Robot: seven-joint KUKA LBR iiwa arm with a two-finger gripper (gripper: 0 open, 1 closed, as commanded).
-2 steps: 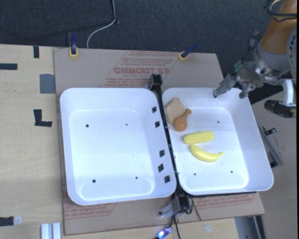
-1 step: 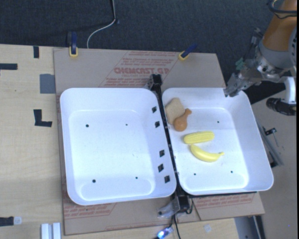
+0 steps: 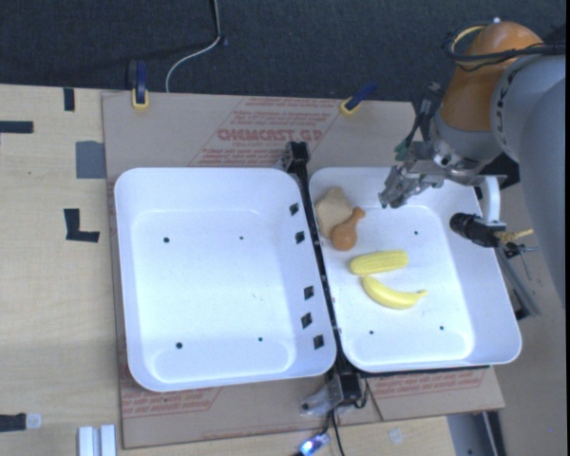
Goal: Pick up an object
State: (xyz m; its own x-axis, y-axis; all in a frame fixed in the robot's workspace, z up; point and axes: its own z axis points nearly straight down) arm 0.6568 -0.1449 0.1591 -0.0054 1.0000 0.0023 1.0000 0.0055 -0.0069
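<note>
Hovering over the far part of the shallow white right-hand bin (image 3: 475,335), the grey two-finger gripper (image 3: 395,196) is carrying nothing; whether it is released or clenched I cannot tell. Three small toy foods are lying in that bin: a tan plastic chicken drumstick (image 3: 336,218) against the dividing wall, a yellow corn cob (image 3: 379,262) just beside it, and a yellow banana (image 3: 392,295) near the cob. They are probably light, stiff and somewhat slippery; gripping the cob across its narrow middle is looking safest.
</note>
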